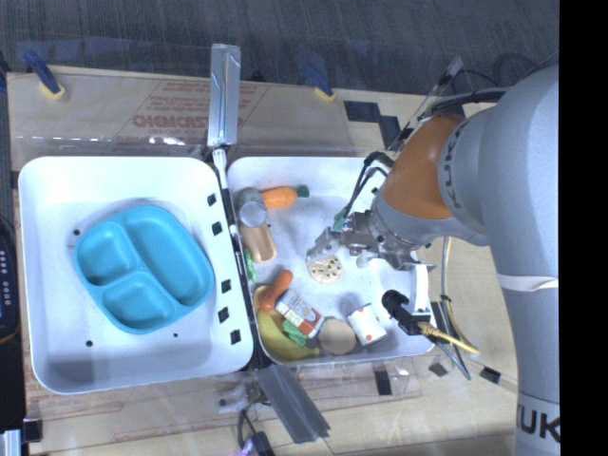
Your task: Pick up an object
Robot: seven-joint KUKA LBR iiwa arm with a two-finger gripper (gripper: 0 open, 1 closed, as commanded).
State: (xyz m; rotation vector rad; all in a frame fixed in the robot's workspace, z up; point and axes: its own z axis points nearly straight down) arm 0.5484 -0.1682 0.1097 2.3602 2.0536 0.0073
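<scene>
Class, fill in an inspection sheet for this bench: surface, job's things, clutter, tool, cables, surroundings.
Surface: two white bins side by side, left bin, right bin.
Job's things: right bin holds a cookie, carrot, banana, can, small white cup.
Clutter: blue divided tray in left bin.
Tool: tool sits low above the cookie; grip unclear.
Cables: wires beside the arm.
Surroundings: dark carpet.

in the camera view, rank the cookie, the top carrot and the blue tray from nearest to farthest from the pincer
1. Cookie: in the right bin, just below the pincer.
2. Top carrot: near the right bin's upper edge, up and left of the pincer.
3. Blue tray: in the left bin, far to the left.
</scene>
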